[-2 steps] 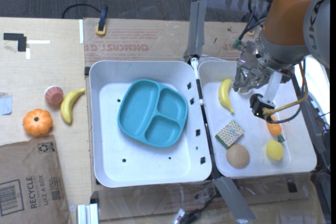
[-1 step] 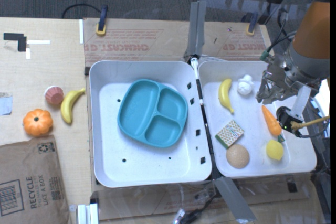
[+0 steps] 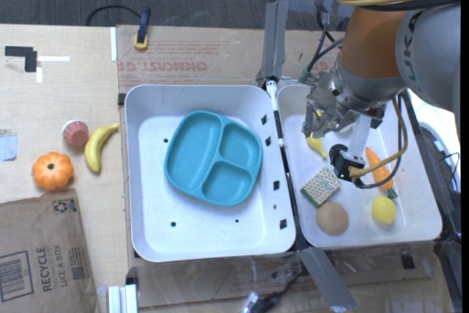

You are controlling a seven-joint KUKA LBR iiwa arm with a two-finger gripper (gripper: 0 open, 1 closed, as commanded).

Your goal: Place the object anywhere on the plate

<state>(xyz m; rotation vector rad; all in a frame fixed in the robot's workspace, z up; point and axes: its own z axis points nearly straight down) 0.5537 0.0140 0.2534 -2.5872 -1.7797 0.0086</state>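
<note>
"RECYCLE LIKE A…" on paper bag (image 3: 44, 253), upside-down "CHEMCAST" on cardboard sheet (image 3: 192, 55)

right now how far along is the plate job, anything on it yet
Nothing looks done: the blue plate in the left bin carries no object. In hand: the gripper hangs over the right bin, close above a small banana; whether it grips anything I cannot tell. The sponge, brown ball, lemon and carrot lie in that bin. Left: picking one and carrying it to the plate.
</note>
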